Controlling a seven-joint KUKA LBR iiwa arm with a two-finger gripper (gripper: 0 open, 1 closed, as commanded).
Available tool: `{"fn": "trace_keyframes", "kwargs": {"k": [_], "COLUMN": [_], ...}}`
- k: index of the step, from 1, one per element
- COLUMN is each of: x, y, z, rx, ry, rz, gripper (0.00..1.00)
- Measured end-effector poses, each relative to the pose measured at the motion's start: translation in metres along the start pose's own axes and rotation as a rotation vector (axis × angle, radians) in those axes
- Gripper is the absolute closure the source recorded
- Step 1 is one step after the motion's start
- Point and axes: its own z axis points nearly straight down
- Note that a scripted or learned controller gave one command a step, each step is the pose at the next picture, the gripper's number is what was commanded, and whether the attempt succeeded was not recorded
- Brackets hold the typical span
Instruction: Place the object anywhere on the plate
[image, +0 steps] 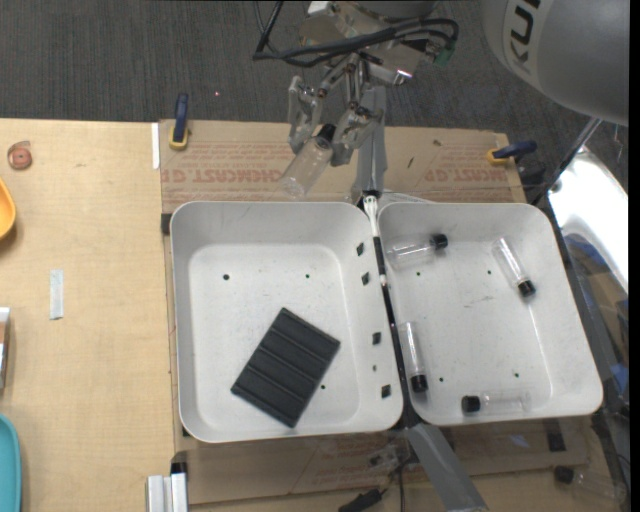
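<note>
Camera view, looking down at a slant on the bench (90, 250), on which two shallow white bins are set side by side.

Item: gripper (325, 125). It is seen at the top centre of the view, above and behind the rear rims of the bins, with black cables looped over it. A clear tube (305, 165) with a dark cap is clamped between its fingers; the tube is tilted, its dark-capped end up at the fingers and its clear end slanting down to the left, over the brown cardboard (240, 170) behind the bins. The jaws are closed on this tube.

Item: left bin (200, 225). A black ribbed plate (287, 366) is laid flat on its floor, turned at an angle, toward the front and right of centre. Nothing is seen resting on the plate.

Item: right bin (560, 300). Four further clear tubes with dark caps are contained: one near the rear left (412, 249), one at the rear right, lying diagonally (513, 267), one along the left wall (413, 355), and one at the front edge (495, 403).

Item: grey arm body (570, 45), seen at the upper right corner.

Item: clamps. A blue-and-yellow clamp (180, 125) is fixed at the left end of the cardboard, and another (510, 153) at its right end.
</note>
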Motion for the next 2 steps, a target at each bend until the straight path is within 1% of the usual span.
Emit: {"fn": "trace_keyframes", "kwargs": {"k": [1, 2], "x": [-0.02, 0.031], "y": [0.009, 0.021], "z": [-0.022, -0.021], "rx": [0.002, -0.001], "ry": [-0.003, 0.0], "rz": [-0.424, -0.637], "gripper": [1.0, 1.0]}}
